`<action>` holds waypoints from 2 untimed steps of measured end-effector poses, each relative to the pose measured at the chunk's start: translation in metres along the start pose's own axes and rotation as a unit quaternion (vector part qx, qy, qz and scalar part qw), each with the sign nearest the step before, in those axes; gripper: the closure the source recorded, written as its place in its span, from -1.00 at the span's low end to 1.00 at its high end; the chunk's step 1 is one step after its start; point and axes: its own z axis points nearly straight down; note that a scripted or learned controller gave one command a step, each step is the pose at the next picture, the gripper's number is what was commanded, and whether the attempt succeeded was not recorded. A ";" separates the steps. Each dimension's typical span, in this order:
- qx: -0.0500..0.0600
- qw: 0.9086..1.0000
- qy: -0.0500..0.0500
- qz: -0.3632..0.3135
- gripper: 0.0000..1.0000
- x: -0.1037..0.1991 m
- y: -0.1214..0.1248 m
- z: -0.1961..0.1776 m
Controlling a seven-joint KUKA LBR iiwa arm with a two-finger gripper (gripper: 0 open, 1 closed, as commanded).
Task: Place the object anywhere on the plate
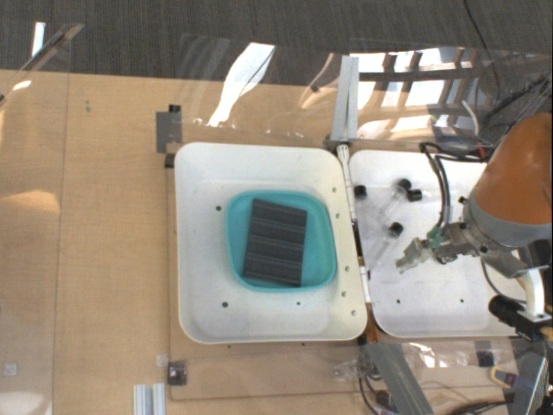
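A dark grey ribbed block (275, 242) lies flat on the teal plate (322, 236), slightly tilted, filling most of the plate's middle. The plate sits in the left white bin (200, 258). My gripper (413, 254) hangs over the right white bin (432, 311), near its left-centre and well to the right of the plate. It is apart from the block, and nothing shows in its grasp. The grey arm with its orange band (518, 180) reaches in from the right.
Three small black pieces (396, 228) lie scattered in the upper left of the right bin, the nearest just above and to the left of the gripper. A raised divider (354, 232) separates the two bins. Cables (441, 188) trail beside the wrist.
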 end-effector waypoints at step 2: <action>0.000 0.972 0.001 0.237 -1.00 0.154 0.027 -0.001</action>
